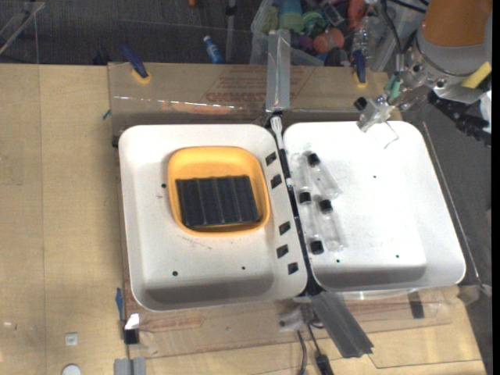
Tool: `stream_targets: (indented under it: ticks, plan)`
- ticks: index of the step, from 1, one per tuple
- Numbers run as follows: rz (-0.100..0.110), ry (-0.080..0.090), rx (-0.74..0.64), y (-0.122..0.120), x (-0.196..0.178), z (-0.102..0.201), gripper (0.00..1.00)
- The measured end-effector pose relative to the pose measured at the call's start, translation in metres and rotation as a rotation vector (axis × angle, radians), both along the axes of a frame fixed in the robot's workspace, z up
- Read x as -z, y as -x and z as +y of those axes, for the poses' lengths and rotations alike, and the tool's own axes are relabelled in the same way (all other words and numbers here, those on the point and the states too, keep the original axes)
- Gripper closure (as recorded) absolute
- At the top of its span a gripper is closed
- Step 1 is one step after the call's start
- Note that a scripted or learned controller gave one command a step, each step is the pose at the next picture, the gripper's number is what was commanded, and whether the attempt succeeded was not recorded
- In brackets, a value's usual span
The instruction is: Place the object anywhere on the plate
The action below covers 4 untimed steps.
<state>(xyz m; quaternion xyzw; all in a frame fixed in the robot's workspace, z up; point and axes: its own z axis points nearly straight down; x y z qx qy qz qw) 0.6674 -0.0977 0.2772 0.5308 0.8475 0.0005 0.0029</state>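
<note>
We see our arm [457, 14] entering at two o'clock, orange band uppermost, with the gripper [375, 114] angled down toward eight o'clock.

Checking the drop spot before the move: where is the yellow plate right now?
The yellow plate sits in the left bin, toward its back, with a dark ridged block lying on it.

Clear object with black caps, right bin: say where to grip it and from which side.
Come from above and close across its narrow width near the middle black cap. The clear object lies flat, running far to near beside the right bin's left wall, so left-right closing likely spans its short side. Its edges are hard to make out.
</note>
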Motion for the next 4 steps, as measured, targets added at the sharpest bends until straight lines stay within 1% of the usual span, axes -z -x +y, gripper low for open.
stream_targets:
  ticks: [1,2,3,4]
  plan:
    - [0.005,-0.003,-0.097,0.001,0.028,0.011,1.00]
    - [-0.001,0.000,-0.172,0.000,0.006,0.012,1.00]
    - [-0.001,0.001,-0.211,-0.001,-0.006,0.013,1.00]
    - [-0.001,0.000,-0.212,0.005,-0.032,-0.009,1.00]
